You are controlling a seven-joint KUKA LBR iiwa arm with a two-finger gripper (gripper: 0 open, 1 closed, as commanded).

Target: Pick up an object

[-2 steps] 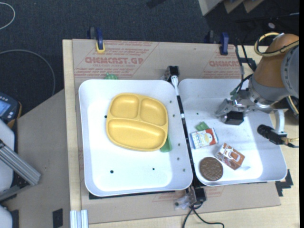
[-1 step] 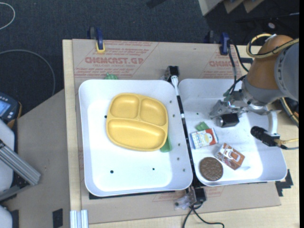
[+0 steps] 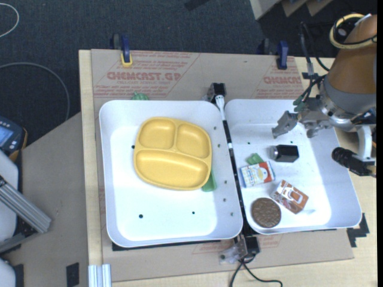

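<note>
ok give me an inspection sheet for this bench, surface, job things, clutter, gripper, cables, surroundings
surface: bench board with red print, carrying the left bin and the right bin side by side.
job's things: in the right bin, a black block, a small carton, an orange-and-white packet, a round brown disc and a green piece.
clutter: yellow divided plate in the left bin, with a green scrap at its right edge.
gripper: gripper hangs above the right bin's back part, holding nothing.
cables: white cable on the floor at left; black cable at the front edge.
surroundings: dark carpet; clamps on the back edge.
</note>
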